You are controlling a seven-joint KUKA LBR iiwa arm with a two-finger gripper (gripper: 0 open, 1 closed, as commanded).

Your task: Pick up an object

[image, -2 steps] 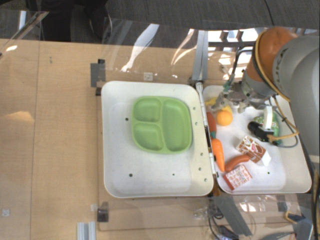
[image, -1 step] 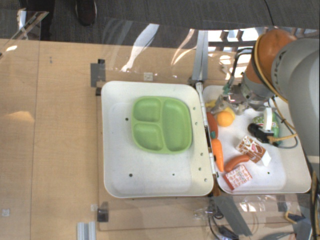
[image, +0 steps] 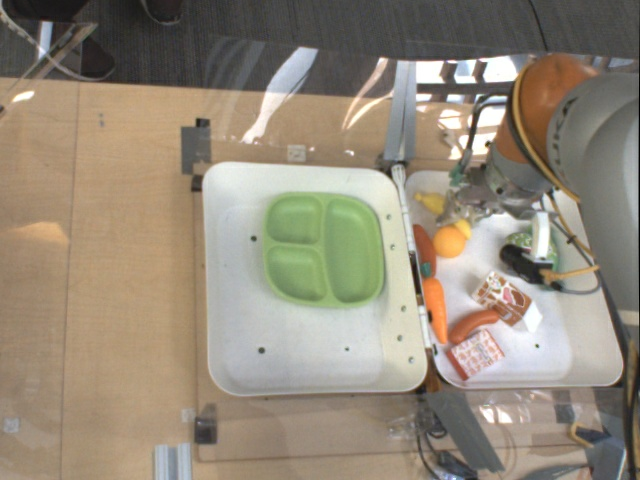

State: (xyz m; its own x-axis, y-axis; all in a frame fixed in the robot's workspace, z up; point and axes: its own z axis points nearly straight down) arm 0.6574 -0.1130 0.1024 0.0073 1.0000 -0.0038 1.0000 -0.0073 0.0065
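The right bin (image: 585, 373) holds several toy foods. An orange ball (image: 449, 243) lies near its left wall, with a small yellow piece (image: 430, 202) behind it. My gripper (image: 462, 208) hangs low over the bin's back left part, just above and behind the orange ball. Whether it touches the ball is unclear. Also in this bin are a red pepper (image: 423, 247), a carrot (image: 436, 309), a sausage (image: 472, 324), a brown carton (image: 503, 299), a red packet (image: 478, 353) and a green piece (image: 522, 238).
The left bin (image: 230, 348) holds a green divided plate (image: 325, 248). A metal divider (image: 403, 118) stands behind the gap between the bins. The grey arm with its orange band (image: 545, 88) covers the right bin's back right corner. A black cable (image: 540, 268) trails there.
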